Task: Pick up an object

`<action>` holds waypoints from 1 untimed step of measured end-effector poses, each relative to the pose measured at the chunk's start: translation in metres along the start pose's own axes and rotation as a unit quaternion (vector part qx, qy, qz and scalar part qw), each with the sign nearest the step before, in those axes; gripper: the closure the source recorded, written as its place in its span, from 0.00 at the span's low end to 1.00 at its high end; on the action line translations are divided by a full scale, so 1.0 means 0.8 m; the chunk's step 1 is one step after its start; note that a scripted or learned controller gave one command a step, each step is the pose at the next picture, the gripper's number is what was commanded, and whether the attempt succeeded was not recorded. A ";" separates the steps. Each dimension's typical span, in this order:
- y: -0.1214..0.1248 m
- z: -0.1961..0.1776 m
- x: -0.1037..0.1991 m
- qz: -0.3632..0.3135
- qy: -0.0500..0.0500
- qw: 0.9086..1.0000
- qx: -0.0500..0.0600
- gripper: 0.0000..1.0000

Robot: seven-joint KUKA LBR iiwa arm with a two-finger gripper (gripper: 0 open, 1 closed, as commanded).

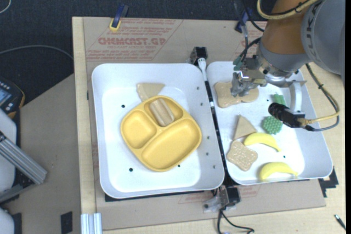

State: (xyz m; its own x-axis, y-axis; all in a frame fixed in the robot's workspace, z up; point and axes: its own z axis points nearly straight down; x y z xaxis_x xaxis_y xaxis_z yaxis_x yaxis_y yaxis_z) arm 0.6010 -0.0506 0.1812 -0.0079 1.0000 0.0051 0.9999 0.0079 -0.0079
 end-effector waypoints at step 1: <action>-0.087 -0.157 0.076 0.000 -0.001 1.000 -0.007 1.00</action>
State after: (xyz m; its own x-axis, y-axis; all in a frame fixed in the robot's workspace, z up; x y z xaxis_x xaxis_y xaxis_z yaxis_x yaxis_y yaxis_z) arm 0.5320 0.0094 0.3073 -0.0076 1.0000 0.0028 1.0000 0.0076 0.0063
